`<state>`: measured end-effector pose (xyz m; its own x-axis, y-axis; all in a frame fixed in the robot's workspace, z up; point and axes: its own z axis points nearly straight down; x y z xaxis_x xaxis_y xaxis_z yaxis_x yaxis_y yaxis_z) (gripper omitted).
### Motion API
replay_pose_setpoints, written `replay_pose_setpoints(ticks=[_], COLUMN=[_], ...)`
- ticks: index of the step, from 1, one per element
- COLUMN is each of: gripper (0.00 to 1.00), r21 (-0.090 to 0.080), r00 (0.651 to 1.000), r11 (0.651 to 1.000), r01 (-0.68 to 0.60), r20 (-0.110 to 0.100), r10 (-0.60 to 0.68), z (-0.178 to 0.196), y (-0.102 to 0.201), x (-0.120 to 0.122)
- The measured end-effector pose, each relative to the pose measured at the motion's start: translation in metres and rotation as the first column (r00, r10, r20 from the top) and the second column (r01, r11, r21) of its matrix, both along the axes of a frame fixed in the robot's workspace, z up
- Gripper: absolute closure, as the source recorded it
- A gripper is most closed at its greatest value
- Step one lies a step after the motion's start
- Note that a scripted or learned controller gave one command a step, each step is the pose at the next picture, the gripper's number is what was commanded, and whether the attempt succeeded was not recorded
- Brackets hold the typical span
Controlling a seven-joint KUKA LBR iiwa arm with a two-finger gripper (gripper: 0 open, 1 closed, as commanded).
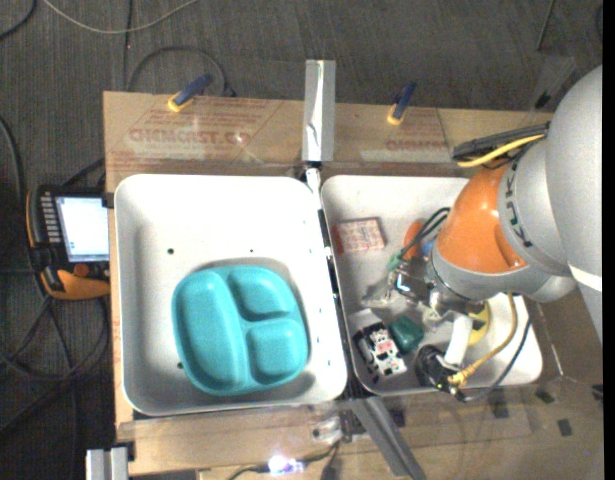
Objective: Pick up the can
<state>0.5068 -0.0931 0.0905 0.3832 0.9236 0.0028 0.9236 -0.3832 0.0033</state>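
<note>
While the arm (547,208) is reaching into the right bin (352,193) from three o'clock, the gripper (412,293) is hanging over clutter; its state I cannot tell. Which item is the can, I cannot tell. A teal tray (242,328) is lying in the left bin (137,208).

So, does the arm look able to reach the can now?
Probably yes: the can lies uncovered at the front of the right bin, near the gripper, though a green thing crowds it on one side.
</note>
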Motion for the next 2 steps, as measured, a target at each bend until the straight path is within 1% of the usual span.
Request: replay_pose_setpoints(ticks=[1, 2], gripper=[0.0, 0.0], r21=[-0.002, -0.003], r00=[0.999, 0.958], r11=[0.999, 0.958], r01=[-0.051, -0.288], r20=[-0.009, 0.005], r10=[0.051, 0.288], z=[0.085, -0.001], y=[-0.013, -0.03], x=[0.027, -0.019])
